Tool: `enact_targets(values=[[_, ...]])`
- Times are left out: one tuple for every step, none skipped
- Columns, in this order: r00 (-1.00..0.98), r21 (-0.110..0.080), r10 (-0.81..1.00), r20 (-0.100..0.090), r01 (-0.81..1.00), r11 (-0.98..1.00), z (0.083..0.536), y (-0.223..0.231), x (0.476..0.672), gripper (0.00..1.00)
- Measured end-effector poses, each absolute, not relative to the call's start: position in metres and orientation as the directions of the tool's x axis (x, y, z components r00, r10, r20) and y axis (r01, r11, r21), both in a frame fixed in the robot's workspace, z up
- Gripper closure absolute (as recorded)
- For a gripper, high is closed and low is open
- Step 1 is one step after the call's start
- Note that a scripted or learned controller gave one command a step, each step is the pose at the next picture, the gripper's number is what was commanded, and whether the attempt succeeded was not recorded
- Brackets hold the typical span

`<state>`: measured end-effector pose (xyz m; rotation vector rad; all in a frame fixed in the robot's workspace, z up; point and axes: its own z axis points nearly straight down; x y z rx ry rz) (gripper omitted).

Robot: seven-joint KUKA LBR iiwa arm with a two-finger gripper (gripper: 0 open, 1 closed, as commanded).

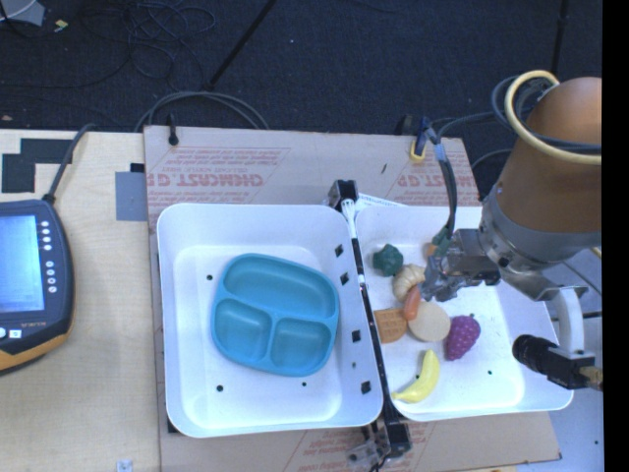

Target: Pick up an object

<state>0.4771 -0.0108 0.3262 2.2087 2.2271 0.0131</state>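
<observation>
The gripper (439,285) hangs low in the right bin (491,386), right over the pile of toy food. No lift yet, so the pick looks unfinished. Just beneath and to its left: the carrot (412,304), pale piece (407,280) and round cream piece (429,323). Its grip? Can't tell, as the dark wrist clutter muddles everything there.

Look past the bench and you have a dark carpeted floor (324,57) with black cables (147,37) strewn loosely across it. The bench top (98,264) is pale wood, with a brown cardboard sheet (285,165) printed in red lettering laid over it. At your left edge a control tablet (29,278) rests, its screen lit.
</observation>
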Motion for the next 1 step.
enact_targets(values=[[-0.006, 0.006, 1.000, 0.001, 1.000, 0.006, 0.3988, 0.0415, 0.4765, 1.00]])
